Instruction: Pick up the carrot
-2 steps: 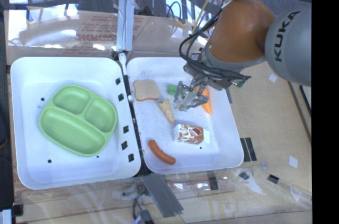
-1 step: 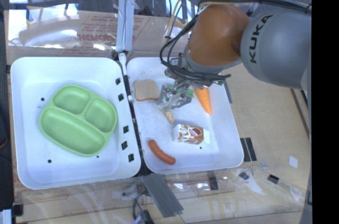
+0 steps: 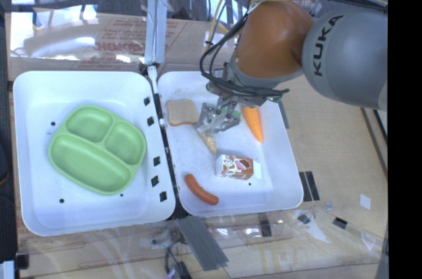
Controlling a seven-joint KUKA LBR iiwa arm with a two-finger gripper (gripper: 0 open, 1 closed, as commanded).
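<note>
1. Carrot (image 3: 254,123) lies flat in the right bin (image 3: 285,186), near its far right edge; not lifted.
2. Gripper (image 3: 221,118) hangs just beside the carrot, nearer the bread slice (image 3: 181,112) (finger state: cannot tell).
3. Judged progress: nothing grasped; realigning, closing and lifting remain.

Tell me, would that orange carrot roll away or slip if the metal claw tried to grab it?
The carrot looks smooth and tapered, so it could slip toward its thin end when squeezed. Being round, it would probably roll in a curve if nudged. It lies close to the right bin's wall, which may stop it. It seems stiff, likely a toy, so it should not bend.
</note>
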